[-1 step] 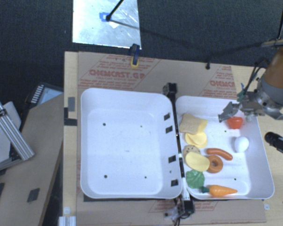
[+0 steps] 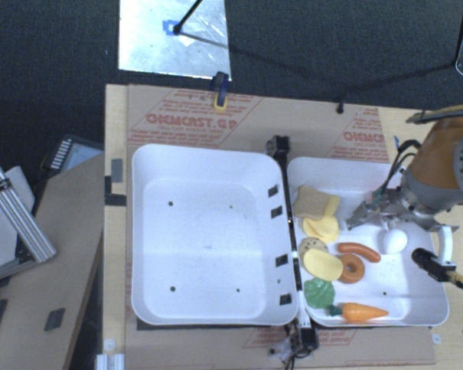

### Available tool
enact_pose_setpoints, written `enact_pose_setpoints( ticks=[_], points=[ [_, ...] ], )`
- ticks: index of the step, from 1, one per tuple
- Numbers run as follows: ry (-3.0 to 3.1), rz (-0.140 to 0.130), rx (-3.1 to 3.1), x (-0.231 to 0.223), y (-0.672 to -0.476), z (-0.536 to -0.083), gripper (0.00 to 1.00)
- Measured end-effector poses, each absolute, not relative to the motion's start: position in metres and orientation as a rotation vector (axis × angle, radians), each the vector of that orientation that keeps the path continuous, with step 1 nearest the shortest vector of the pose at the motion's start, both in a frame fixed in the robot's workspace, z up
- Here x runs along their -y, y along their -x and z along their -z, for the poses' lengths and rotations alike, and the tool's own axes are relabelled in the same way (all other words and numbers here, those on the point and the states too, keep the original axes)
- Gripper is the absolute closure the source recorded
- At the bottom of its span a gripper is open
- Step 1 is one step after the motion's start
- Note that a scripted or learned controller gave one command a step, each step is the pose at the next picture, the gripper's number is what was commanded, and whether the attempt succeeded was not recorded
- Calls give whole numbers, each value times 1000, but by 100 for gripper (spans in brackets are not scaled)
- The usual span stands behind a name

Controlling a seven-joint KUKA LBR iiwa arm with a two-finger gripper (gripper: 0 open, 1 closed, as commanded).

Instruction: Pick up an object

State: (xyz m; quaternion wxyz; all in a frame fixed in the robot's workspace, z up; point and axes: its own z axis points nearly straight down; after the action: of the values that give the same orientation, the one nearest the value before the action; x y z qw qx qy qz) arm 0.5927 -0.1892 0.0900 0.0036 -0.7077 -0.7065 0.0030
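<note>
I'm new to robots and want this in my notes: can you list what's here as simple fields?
arm: grey, orange band, reaching in from the right
gripper: over the right bin, above the food
left bin: white, shallow
toy food: carrot, sausage, doughnut, egg, green leaf, toast, yellow pieces

Dark floor (image 2: 53, 50) (shiny panel (image 2: 175, 31))

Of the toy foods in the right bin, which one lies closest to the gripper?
The white egg. It lies just below the gripper, at the bin's right side, while the hot dog, donut and carrot lie lower down.
</note>
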Motion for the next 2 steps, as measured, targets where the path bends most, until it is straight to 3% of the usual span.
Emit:
enact_pose_setpoints(
  ticks=[1,2],
  points=[
    [2219,-1,2221,169,-568,-83,0],
    [2220,-4,2216,161,-491,-85,0]
  ],
)
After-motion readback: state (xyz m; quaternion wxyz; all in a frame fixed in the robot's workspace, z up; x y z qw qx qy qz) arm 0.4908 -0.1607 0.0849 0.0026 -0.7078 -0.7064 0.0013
